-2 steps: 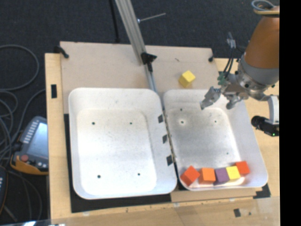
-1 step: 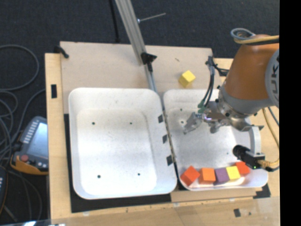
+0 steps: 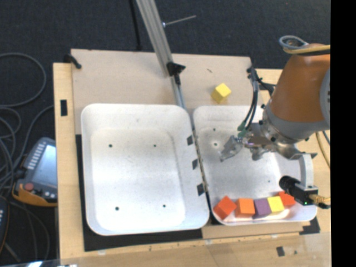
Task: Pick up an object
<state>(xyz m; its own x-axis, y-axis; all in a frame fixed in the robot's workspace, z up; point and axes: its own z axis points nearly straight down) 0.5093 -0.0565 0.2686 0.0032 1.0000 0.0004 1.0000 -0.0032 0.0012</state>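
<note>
Two white bins sit side by side on the bench. Farthest left, off the bench, lies a handheld control pad (image 3: 38, 171) among black cables. Next comes the left bin (image 3: 100, 216), then a slanted metal pole (image 3: 158, 35) running down toward the seam between the bins. The right bin (image 3: 214, 124) holds a row of small blocks against its near wall: a red-orange block (image 3: 225, 207), an orange block (image 3: 246, 206), a purple block (image 3: 261, 207), a yellow block (image 3: 276, 204) and, partly hidden, another red block (image 3: 287, 199). A lone yellow cube (image 3: 221, 92) rests on the board beyond the bins, outside both.

Above the middle of the right bin hangs the gripper (image 3: 229, 148), carried by the grey and orange arm (image 3: 300, 88) coming in from the right. Its fingers look parted and slack, with nothing between them; the bin floor under them is bare.

Any block would do, and the row at the near wall seems the likeliest target. I judge the red-orange block at the left end the easiest, since one side is free. A good try would bring the gripper toward the near wall, centre it over that block, turn the fingers so they straddle it across the row's short way rather than wedging against its orange neighbour, then descend low before closing, mindful of the bin wall just behind
</note>
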